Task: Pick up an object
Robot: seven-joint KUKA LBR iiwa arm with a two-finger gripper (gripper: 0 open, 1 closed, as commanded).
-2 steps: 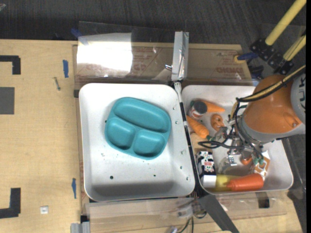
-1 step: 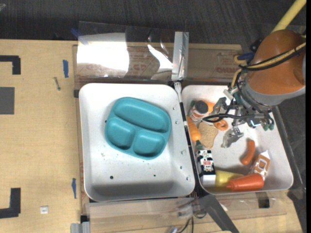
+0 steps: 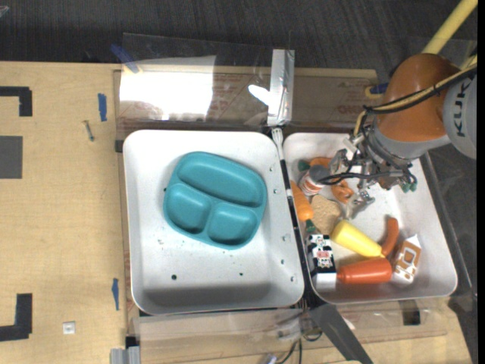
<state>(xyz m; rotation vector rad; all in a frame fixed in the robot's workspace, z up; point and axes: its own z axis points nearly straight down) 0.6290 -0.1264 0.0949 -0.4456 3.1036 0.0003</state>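
Hand (image 3: pixel 356 179) low in right bin (image 3: pixel 443 268), over toy clutter at far end; finger state: cannot tell. Yellow wedge (image 3: pixel 356 239) just nearer looks light, rigid, smooth, likely slippery; best pinched across narrow flat sides.

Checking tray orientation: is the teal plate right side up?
Right side up: the teal plate shows its three open compartments, lying in the left bin.

A robotics lab: plywood bench (image 3: pixel 53 226) marked with black tape, two white bins (image 3: pixel 144 203), clear plastic shield (image 3: pixel 197 89), grey industrial arm (image 3: pixel 462 120).
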